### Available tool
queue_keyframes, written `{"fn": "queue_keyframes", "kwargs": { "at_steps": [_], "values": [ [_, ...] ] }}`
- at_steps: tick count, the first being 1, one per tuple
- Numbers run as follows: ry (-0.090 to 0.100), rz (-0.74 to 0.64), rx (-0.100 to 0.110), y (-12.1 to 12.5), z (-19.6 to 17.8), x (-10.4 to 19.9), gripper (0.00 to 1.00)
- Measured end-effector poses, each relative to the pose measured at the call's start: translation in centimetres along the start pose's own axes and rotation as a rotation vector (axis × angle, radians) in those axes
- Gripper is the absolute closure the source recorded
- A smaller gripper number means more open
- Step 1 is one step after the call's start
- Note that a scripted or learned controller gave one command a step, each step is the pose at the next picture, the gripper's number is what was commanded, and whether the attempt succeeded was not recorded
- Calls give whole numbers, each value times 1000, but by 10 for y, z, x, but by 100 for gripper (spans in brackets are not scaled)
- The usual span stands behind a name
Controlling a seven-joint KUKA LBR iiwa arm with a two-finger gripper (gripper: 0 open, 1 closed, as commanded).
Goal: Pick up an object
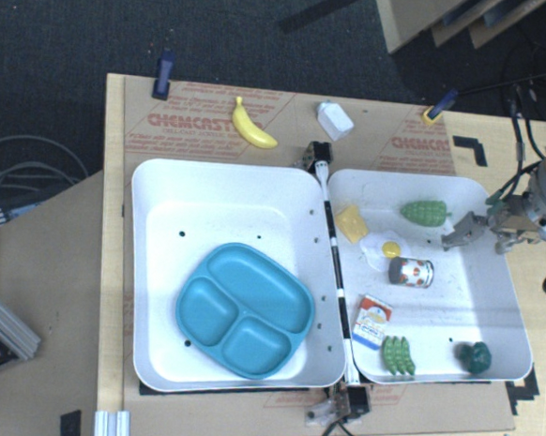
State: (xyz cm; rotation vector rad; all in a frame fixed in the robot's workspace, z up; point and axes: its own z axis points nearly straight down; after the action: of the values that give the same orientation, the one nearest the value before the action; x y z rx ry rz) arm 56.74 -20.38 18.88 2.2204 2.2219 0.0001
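Tool (pixel 474 230) first: I see it at the three o'clock edge of the right bin (pixel 511 306), hanging from the grey arm (pixel 542 201) that enters from the right. I cannot tell how it is set, and I see nothing gripped in it.

Inside that bin, from my seat, a green lumpy piece (pixel 424 212) lies at twelve o'clock, near the tool. A yellow block (pixel 353 222) sits at ten o'clock by the dividing wall, and a small yellow piece (pixel 391 249) rests near the centre. Just below it lies a small can (pixel 411 272) on its side. At seven o'clock a red and white carton (pixel 371 323) lies flat, with a green ridged item (pixel 398 355) just beside it. A dark green round thing (pixel 475 356) sits at five o'clock.

My left bin (pixel 161 204) carries a blue divided plate (pixel 243 309), set toward six o'clock.

On the bench (pixel 196 122), a tan board with red lettering, a banana (pixel 251 126) and a white block (pixel 334 121) lie beyond the bins at twelve o'clock. Dark carpet (pixel 61 36) surrounds the bench, with grey cables (pixel 17 183) coiled at nine o'clock.
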Motion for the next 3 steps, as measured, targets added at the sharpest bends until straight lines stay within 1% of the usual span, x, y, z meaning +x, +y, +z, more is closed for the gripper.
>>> {"fn": "queue_keyframes", "kwargs": {
  "at_steps": [1, 2, 3],
  "values": [
    [3, -1, 3, 27, 84, 75, 0],
    [1, 0, 4, 7, 105, 91, 0],
    [2, 1, 3, -23, 104, 109, 0]
  ]
}}
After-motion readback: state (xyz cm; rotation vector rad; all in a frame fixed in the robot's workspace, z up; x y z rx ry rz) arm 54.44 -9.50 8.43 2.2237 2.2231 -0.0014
